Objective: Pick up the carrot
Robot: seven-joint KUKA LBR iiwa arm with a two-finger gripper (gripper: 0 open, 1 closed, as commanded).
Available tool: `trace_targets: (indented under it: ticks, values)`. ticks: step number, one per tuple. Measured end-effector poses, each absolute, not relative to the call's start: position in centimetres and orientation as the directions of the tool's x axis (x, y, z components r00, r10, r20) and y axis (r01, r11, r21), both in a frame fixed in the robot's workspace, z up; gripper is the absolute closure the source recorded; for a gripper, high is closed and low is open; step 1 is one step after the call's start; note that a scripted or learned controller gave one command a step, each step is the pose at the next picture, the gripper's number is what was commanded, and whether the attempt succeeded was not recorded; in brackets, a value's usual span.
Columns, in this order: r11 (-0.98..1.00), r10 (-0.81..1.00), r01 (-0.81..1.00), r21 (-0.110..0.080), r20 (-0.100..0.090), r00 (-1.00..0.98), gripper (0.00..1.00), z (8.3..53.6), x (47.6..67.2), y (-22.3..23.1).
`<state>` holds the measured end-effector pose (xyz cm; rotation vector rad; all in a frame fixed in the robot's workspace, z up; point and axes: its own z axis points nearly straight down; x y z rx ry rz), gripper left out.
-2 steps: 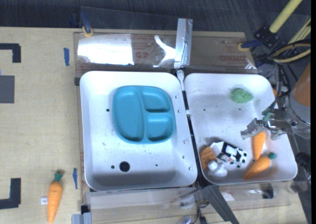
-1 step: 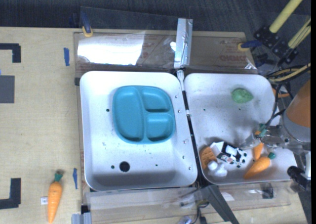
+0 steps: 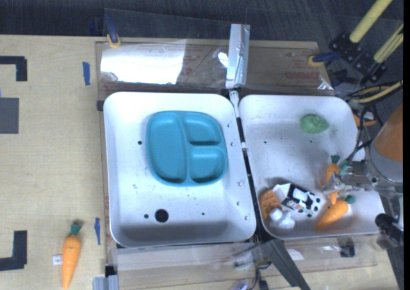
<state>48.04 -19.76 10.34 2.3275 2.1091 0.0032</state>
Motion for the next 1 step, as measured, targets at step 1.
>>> trace_targets:
  ticks: [1]
  values:
    - [-0.033, 0.999, 0.999, 0.006, 0.002, 0.033, 1.00, 21.24, 48.20, -9.56]
